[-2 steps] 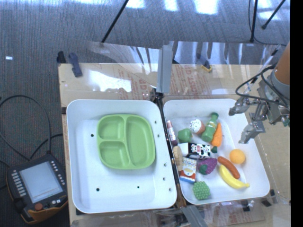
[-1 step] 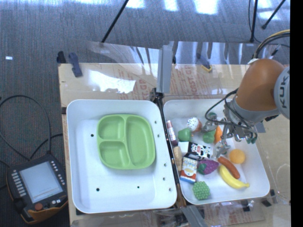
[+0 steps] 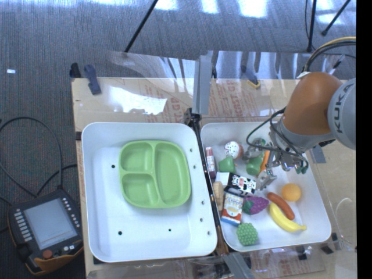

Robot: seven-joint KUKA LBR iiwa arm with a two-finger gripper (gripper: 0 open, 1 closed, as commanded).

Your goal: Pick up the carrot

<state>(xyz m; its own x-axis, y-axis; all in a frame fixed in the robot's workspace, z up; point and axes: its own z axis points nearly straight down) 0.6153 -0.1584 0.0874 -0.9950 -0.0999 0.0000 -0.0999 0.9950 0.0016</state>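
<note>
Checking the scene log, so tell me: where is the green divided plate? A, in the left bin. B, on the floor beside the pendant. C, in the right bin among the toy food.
A: the green divided plate lies alone in the left bin.

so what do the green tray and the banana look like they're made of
Green tray: likely moulded plastic, with uniform pale green colour, soft sheen and rounded compartment ridges. Banana: probably plastic or rubber toy food, with flat bright yellow colour and a smooth surface; too small to tell further.
</note>
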